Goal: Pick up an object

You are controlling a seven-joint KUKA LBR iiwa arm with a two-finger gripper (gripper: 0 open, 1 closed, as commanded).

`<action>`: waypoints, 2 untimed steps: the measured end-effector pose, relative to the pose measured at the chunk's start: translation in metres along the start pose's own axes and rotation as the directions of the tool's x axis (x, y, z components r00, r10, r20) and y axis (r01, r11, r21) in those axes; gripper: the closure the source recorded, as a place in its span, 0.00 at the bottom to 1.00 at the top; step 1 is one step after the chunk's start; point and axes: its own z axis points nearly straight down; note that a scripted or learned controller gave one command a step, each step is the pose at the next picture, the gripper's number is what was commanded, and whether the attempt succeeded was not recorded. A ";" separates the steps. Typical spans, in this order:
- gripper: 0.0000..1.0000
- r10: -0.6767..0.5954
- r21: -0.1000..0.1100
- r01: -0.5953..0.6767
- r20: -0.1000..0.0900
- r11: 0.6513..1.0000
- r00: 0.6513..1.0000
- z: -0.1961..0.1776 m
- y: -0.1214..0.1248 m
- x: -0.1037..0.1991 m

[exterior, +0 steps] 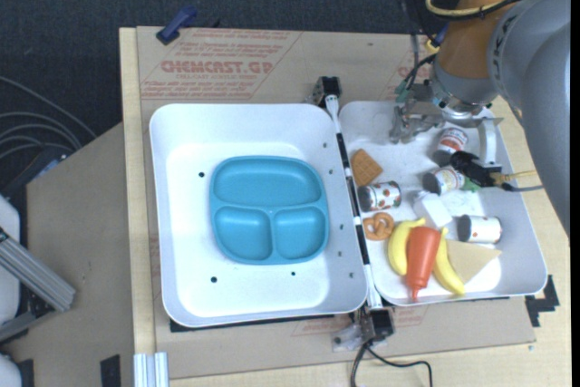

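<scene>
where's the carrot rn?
The carrot lies in the right bin, near its front edge, on top of the banana, with the pretzel just to its left.

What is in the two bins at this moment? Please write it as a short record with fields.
left bin: holds a blue divided plate
right bin: holds the small items
near divider: cracker, small can, pretzel
front of bin: banana, orange carrot lying across it, pale wedge
arm: reaches in over the back of the right bin
gripper: low over the back of the right bin, nothing seen held
</scene>
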 end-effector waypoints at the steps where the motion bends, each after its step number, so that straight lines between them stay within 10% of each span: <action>1: 0.00 0.000 0.001 0.000 0.000 1.000 1.000 0.000 0.000 0.000; 2: 0.00 -0.001 0.005 0.001 -0.002 1.000 1.000 0.021 -0.001 0.017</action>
